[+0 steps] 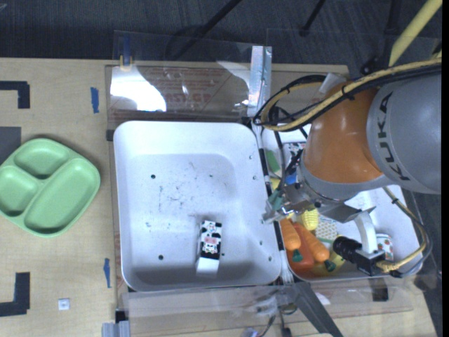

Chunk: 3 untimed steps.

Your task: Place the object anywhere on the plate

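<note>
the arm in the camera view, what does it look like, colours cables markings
The KUKA arm has a smooth, rounded grey shell with dark KUKA lettering on its side and a broad glossy orange band above the wrist. Yellow and black cables loop over the orange band from the upper right, and a black cable trails below by the wrist.

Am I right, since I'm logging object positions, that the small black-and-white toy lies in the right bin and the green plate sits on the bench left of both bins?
One detail is wrong. The camera view shows the black-and-white toy lying in the left bin, near its front wall, not the right bin. The green plate does sit on the bench left of both bins.
</note>
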Available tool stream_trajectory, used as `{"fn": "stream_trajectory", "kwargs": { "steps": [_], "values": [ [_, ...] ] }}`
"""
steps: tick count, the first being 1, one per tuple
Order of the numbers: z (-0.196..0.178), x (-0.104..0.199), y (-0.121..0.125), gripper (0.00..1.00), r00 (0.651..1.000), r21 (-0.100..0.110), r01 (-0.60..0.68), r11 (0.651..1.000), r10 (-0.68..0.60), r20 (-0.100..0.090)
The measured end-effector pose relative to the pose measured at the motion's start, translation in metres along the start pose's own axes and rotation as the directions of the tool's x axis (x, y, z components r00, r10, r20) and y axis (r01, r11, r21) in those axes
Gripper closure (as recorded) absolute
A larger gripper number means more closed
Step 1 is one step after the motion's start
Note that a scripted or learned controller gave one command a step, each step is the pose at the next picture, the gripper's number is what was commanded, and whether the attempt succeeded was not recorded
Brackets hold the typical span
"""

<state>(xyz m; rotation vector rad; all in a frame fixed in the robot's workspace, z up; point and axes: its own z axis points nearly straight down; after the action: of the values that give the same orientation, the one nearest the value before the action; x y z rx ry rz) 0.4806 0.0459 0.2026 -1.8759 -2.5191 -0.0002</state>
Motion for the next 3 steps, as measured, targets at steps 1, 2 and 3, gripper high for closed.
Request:
{"fn": "stream_trajectory", "kwargs": {
  "steps": [1,2,3],
  "values": [
    [0.0,0.0,0.0,0.0,1.0,0.0,0.0,1.0,0.0,0.0],
    [0.0,0.0,-0.0001,0.0,1.0,0.0,0.0,1.0,0.0,0.0],
    [-0.0095,-0.0006,0.0009,1.0,1.0,-0.002,-0.002,1.0,0.002,0.001]
  ]
}}
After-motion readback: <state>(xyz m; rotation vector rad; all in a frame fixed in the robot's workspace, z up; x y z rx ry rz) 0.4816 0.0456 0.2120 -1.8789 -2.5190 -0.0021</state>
